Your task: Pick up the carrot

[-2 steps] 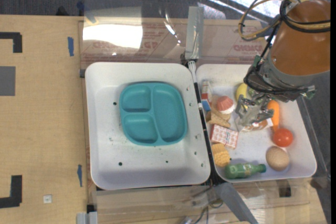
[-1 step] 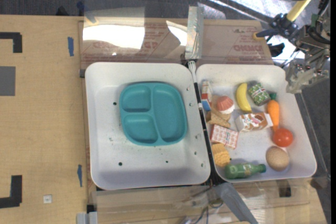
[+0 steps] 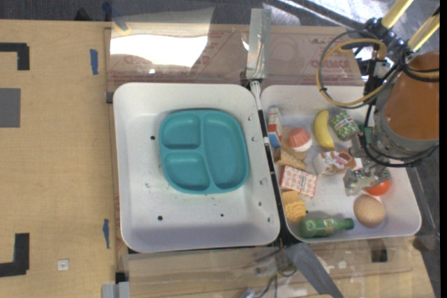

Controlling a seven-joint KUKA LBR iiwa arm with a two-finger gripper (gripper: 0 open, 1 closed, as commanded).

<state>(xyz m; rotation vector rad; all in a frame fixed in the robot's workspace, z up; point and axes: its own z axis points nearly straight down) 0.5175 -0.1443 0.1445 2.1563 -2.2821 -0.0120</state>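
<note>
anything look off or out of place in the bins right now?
Nothing looks spilled or damaged. The teal divided plate sits flat in the left bin. The right bin is crowded: banana, green bottle lying on its side, egg, corn. The end effector is low over an orange item, partly hidden.

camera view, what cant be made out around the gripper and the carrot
- Carrot: just an orange sliver shows in the camera view; the gripper covers the rest.
- Grip: fingers too small and blurred to judge.
- Arm: cut off by the right edge.
- Packet print: too small to read.
</note>
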